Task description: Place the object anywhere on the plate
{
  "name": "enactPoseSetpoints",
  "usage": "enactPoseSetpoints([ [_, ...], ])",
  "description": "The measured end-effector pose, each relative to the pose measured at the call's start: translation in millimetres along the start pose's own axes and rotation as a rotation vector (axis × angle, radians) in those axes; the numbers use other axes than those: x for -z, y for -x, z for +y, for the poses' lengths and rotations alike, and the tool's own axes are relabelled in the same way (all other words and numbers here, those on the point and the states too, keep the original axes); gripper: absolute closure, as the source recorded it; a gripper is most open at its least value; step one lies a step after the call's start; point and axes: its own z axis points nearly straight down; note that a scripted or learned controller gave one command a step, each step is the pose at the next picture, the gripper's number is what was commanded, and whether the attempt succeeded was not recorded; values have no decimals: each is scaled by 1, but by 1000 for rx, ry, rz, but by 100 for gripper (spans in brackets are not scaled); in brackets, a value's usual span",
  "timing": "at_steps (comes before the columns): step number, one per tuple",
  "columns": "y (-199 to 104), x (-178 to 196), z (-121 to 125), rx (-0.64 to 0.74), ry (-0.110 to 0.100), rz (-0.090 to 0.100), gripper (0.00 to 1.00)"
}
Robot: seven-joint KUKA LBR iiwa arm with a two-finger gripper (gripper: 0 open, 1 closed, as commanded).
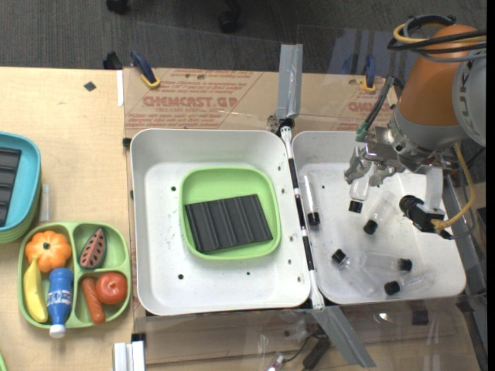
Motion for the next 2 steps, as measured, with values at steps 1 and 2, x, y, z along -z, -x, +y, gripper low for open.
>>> enactPoseSetpoints([
  [1, 0, 0, 0, 0, 0, 0, 0],
  [2, 28, 38, -47, -122, -2, 0, 0],
])
